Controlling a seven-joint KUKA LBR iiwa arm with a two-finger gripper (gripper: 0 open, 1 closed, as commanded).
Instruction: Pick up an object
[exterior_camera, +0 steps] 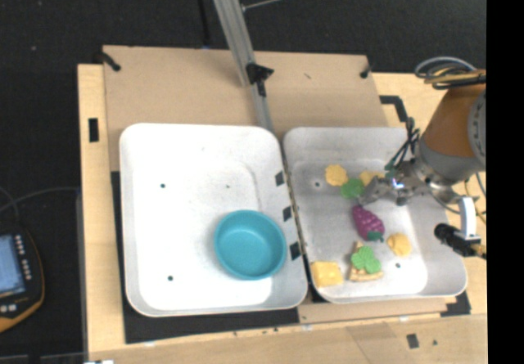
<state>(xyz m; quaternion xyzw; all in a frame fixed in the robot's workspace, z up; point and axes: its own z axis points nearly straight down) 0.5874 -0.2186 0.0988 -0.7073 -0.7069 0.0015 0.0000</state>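
The right bin (pixel 327 150) holds several small toy foods. A yellow piece (pixel 336 175) lies near a green piece (pixel 353 189). A purple grape bunch (pixel 368 222) rests at the middle. A yellow lump (pixel 399 244) lies to its right. A green-and-tan piece (pixel 365 262) and a yellow block (pixel 327 274) sit near the front wall. My gripper (pixel 381 185) reaches in from the right, low over the bin, just right of the green piece and above the grapes. A small yellow bit shows by its tip.
The left bin (pixel 164 158) contains a teal bowl (pixel 249 244) near its front right corner. A slanted metal pole (pixel 233 27) rises behind the bins. The arm's orange band (pixel 446 125) hangs over the right bin's far right edge.
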